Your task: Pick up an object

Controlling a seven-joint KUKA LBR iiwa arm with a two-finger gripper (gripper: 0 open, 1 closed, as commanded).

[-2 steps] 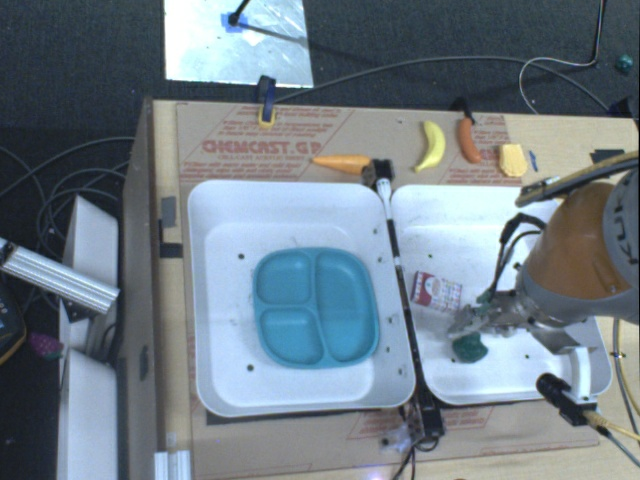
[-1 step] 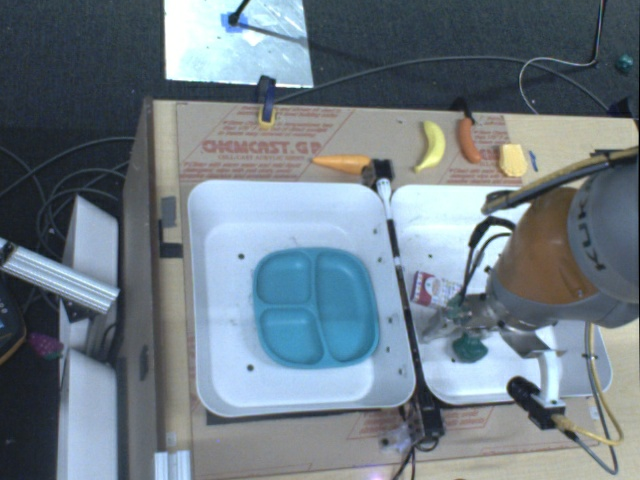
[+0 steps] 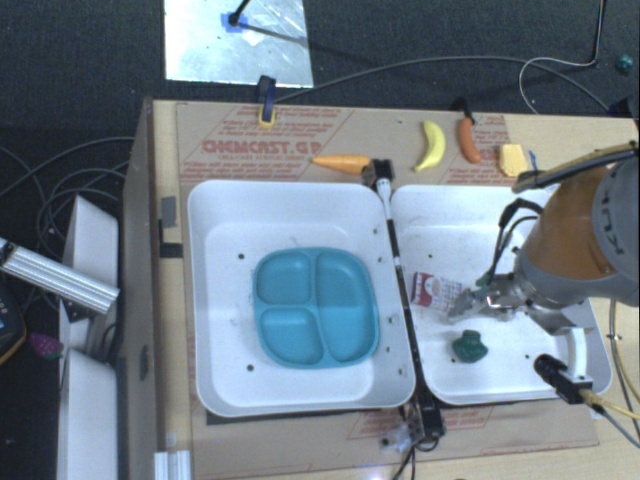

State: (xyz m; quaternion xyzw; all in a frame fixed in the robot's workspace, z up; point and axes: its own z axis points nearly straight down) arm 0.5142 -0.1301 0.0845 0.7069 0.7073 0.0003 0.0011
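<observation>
green toy [image 3: 468, 347] — no clear axis

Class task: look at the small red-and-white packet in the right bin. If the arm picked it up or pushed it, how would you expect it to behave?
The red-and-white packet looks flat and crinkled, so it is probably light and floppy, likely to sag or bend when lifted. Lying flat on the smooth floor of the right bin, it would probably slide rather than roll when pushed. Its low profile may make it hard for the tool to grasp.
</observation>
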